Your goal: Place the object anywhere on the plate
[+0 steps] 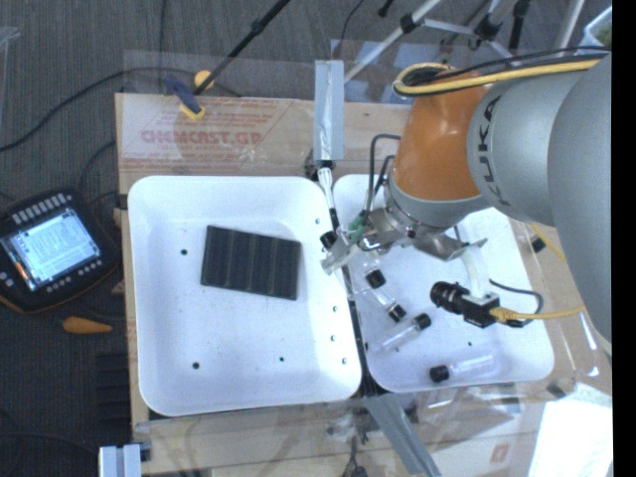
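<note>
1. Arm [517, 137]: the grey body with its orange band reaches in from the right and hangs over the upper part of the right bin [517, 366]. Its bulk covers most of that bin's upper half.
2. Gripper [370, 235]: seen only in part below the orange band, near the upper left corner of the right bin, close to the wall shared by the two bins. Whether it is wide, narrow or holding anything cannot be told; the wrist hides it.
3. A small camera-like unit [459, 299] with a black barrel sticks out from the wrist over the middle of the right bin. A yellow cable [542, 315] runs from it toward the right.
4. Objects in the right bin: several small clear tubes with black caps lie loose on the floor. One tube [407, 330] lies near the middle, tilted. Another tube [462, 368] lies near the bottom edge. Two short black-capped pieces [376, 278] sit just beside the left wall, below the gripper.
5. Plate [250, 262]: a dark ribbed rectangle lying flat in the upper middle of the left bin [169, 366], well apart from the tubes. Nothing rests on it.
6. Surroundings: a handheld control pendant [50, 251] with a lit screen lies on the floor left of the bench. A cardboard sheet [219, 137] with red lettering lies behind the left bin.
</note>
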